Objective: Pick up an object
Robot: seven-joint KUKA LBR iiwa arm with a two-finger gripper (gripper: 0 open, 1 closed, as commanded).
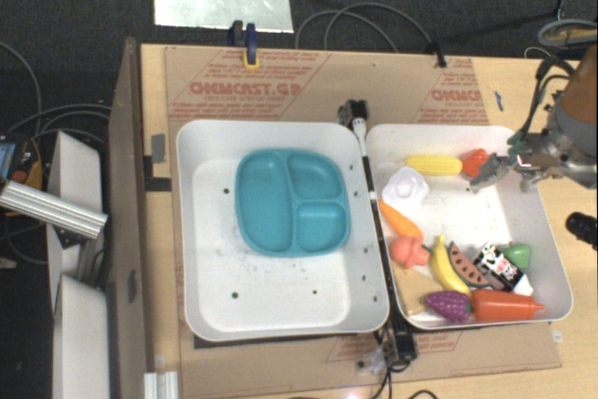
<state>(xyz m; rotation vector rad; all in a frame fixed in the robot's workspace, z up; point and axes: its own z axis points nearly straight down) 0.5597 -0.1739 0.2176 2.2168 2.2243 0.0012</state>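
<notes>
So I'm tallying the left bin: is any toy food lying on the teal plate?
No, the teal plate in the left bin bears nothing.

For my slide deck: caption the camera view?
Pincer hovers over right bin of toy food; teal plate in left bin.

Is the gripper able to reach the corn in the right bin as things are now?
Probably yes. The corn lies at the far side of the right bin with nothing on top of it, and the gripper hovers just to its right. A red item beside it may crowd the grasp.
</notes>
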